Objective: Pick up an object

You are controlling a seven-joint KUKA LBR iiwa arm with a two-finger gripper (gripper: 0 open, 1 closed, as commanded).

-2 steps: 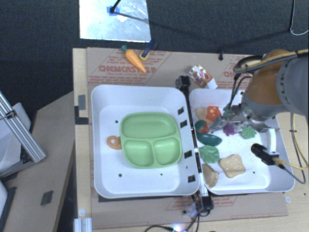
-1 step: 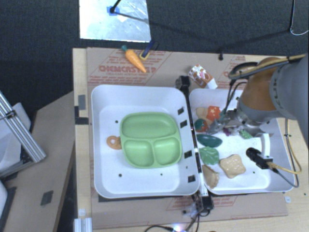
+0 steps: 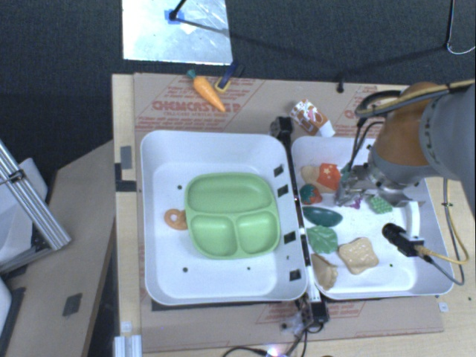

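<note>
My gripper point(image 3: 348, 193) is low inside the right bin point(image 3: 428, 274), near its middle, with the grey arm and its orange band behind it to the right. A small purple item point(image 3: 355, 201) lies right at the gripper. Just left of it sit a red-orange toy point(image 3: 329, 174) and a small teal piece point(image 3: 309, 194). A dark green oval point(image 3: 322, 216) and a green leaf point(image 3: 322, 238) lie below the gripper. A tan bread piece point(image 3: 358, 254) and a tan lump point(image 3: 323, 271) rest toward the bin's front. A light green item point(image 3: 381, 204) sits to the gripper's right.
The left bin point(image 3: 160, 274) holds a green divided plate point(image 3: 227, 214) and a small orange ring point(image 3: 175, 219). On the bench behind the bins lie a toy carrot point(image 3: 208, 93) and a small packet point(image 3: 312, 117). A black cable end point(image 3: 398, 238) hangs over the right bin.
</note>
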